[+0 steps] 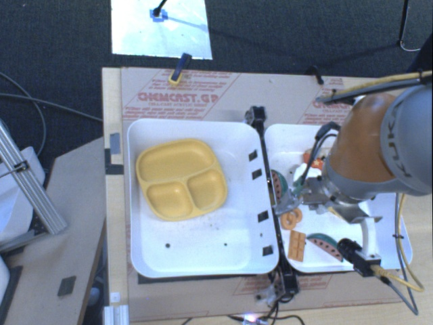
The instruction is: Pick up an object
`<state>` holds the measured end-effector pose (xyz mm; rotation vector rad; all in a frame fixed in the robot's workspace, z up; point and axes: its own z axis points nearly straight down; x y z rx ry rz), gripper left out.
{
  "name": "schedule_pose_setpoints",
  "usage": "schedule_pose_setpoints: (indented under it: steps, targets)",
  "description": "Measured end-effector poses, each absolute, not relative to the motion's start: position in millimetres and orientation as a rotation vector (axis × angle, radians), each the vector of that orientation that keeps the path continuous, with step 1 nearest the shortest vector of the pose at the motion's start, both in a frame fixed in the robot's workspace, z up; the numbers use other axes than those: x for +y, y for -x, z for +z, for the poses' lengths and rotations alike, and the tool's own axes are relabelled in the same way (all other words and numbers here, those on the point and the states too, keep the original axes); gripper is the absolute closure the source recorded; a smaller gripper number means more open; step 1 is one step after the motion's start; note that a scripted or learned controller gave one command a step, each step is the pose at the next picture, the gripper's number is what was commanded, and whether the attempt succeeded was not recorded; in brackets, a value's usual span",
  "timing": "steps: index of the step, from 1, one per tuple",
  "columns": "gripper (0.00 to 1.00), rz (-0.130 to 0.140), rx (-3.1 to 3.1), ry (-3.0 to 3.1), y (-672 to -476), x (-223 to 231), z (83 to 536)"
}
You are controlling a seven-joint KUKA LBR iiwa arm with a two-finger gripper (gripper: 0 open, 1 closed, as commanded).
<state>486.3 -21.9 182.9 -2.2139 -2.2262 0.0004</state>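
Right bin: orange pretzel-shaped toy.

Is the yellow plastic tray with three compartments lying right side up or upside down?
Right side up. The yellow plastic tray with three compartments lies flat in the left white bin, its hollow sections facing up, with nothing in them.

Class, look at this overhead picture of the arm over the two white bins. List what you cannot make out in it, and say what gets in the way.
1. Gripper: in the camera view its fingers are too small and blurred to read.
2. Right bin: the arm covers much of its floor, hiding whatever lies beneath.
3. Orange item by the arm: mostly hidden, so it cannot be identified.
4. Small items near the divider, such as the orange block: too small to name.
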Motion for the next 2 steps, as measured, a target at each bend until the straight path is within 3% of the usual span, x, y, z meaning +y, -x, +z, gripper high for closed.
schedule_pose_setpoints:
  steps: [1, 2]
  targets:
    - [1.00, -0.004, -2.231, 2.214, -487.8, -23, 195]
    - [1.00, -0.020, -2.239, 2.215, -488.8, 28, 310]
